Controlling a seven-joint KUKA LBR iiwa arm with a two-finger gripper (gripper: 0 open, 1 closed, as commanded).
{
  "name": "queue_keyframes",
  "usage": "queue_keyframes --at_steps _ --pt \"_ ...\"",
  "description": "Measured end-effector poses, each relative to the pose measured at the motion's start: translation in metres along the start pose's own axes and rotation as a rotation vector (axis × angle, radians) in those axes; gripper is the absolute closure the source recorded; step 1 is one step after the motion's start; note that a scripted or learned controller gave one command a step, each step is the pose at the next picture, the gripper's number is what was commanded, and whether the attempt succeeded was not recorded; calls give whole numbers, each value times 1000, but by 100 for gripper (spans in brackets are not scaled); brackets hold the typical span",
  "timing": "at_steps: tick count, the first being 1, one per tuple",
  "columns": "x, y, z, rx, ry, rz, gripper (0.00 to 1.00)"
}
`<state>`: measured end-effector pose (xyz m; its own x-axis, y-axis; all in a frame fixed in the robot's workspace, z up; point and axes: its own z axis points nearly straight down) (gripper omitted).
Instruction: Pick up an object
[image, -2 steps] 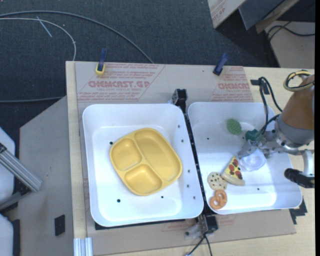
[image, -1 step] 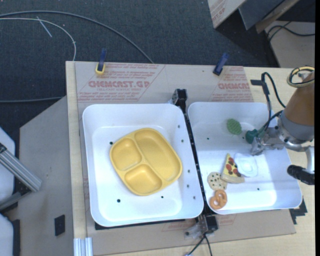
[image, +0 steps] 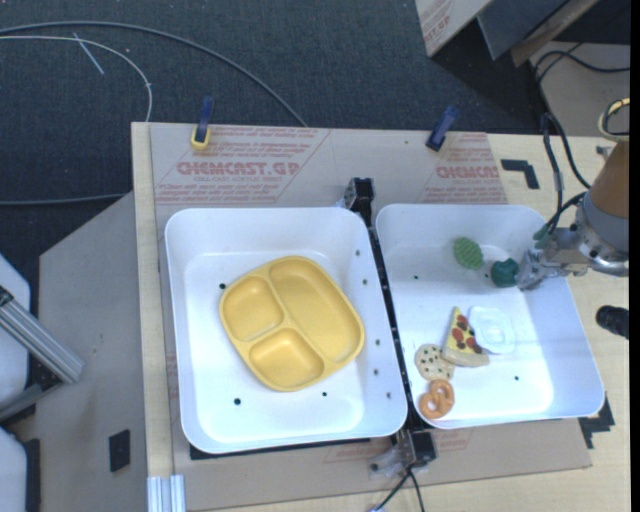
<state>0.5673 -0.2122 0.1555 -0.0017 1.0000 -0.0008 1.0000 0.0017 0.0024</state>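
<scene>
The right bin (image: 560, 400) holds several toy foods. A green bumpy piece (image: 466, 251) lies near its back, with a small teal piece (image: 503, 270) just right of it. A pizza slice (image: 461, 338), a chocolate-chip cookie (image: 429, 360) and an orange pretzel (image: 436, 400) sit in the front half, beside a pale white piece (image: 494, 328). My gripper (image: 528, 273) reaches in from the right, low over the bin's back right part, its tip right next to the teal piece. Whether it touches that piece is unclear.
The left bin (image: 190, 300) carries a yellow three-compartment plate (image: 290, 322). The grey arm with its orange band (image: 612, 185) hangs over the right bin's right rim. Two clamps (image: 203, 128) (image: 440, 130) grip the board's back edge, and cables lie beyond it.
</scene>
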Motion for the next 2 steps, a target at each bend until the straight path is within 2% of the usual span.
queue_keyframes --at_steps 2 --pt "3 -2 -97 -4 -1 0 100"
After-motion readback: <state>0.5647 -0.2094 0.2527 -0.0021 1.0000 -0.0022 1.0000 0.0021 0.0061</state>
